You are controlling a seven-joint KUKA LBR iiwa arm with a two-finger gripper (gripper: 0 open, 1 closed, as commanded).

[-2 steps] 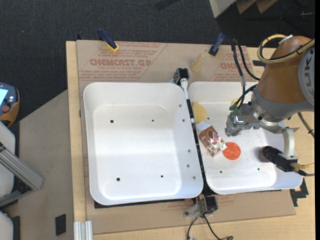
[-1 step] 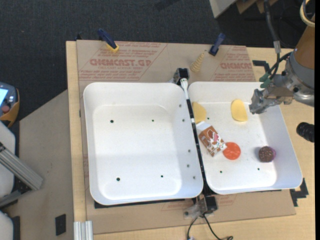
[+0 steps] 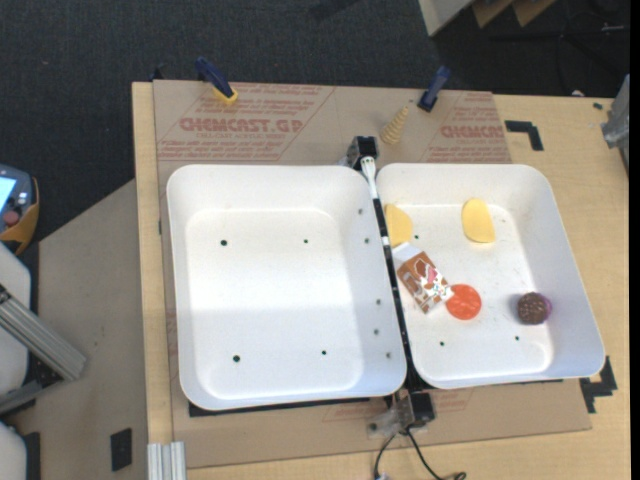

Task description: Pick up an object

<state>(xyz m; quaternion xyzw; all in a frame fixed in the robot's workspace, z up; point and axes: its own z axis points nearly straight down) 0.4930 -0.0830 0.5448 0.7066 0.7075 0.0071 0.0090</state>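
1. Camera view: a grey sliver of the arm (image 3: 622, 123) sits at the right edge, level with the far end of the right bin (image 3: 560, 258). I cannot tell the state of the gripper from here, so I place things against that sliver.
2. All candidates lie in the right bin. Closest to the arm's side is a dark round ball (image 3: 533, 308), lying apart near the bin's near right corner. Further from the arm are a yellow piece (image 3: 479, 221), then an orange-red disc (image 3: 463, 302) touching a printed packet (image 3: 423, 281), and a second yellow piece (image 3: 398, 225) just beside the wall shared with the left bin (image 3: 200, 298).
3. Step in hand, as I judge it: the pick has not begun and nothing is lifted. It is still the approach.
4. The next move calls for swinging over the right bin and coming down on one item. The ball or the first yellow piece look easiest, each standing free. The disc and packet crowd each other.
5. Writing: the cardboard sheet (image 3: 300, 118) on the table reads "CHEMCAST G.P" in red, with the same print partly covered further right. The packet's print is too small to read.
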